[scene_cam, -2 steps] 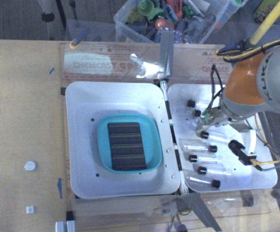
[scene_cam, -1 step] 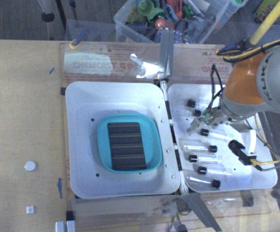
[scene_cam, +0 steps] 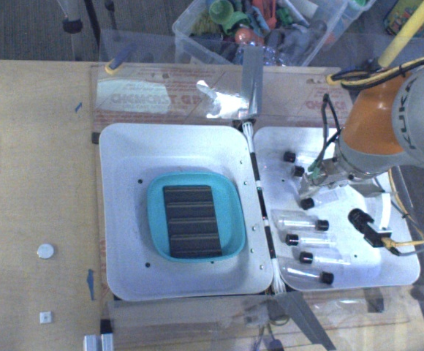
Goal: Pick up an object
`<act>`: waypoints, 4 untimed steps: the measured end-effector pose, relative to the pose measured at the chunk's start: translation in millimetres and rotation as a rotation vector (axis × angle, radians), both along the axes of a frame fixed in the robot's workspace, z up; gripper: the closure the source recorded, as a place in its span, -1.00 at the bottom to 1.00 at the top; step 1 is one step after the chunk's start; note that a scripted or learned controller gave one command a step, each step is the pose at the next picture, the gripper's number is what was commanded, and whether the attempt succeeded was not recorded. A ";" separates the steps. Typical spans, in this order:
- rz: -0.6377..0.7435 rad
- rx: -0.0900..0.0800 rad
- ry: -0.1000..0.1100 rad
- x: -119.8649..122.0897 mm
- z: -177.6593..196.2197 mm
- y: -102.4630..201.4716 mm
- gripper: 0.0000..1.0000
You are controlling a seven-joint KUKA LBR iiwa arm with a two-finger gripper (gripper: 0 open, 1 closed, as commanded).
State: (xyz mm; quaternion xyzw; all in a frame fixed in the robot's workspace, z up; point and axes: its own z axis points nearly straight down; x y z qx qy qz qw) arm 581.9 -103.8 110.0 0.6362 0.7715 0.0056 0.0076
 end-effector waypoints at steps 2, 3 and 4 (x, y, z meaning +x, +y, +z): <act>0.075 0.005 0.040 64.5 -24.1 -58.6 -1.00; 0.082 -0.001 0.013 6.1 -22.4 -40.9 -1.00; 0.080 -0.002 0.005 8.3 -10.3 -41.8 1.00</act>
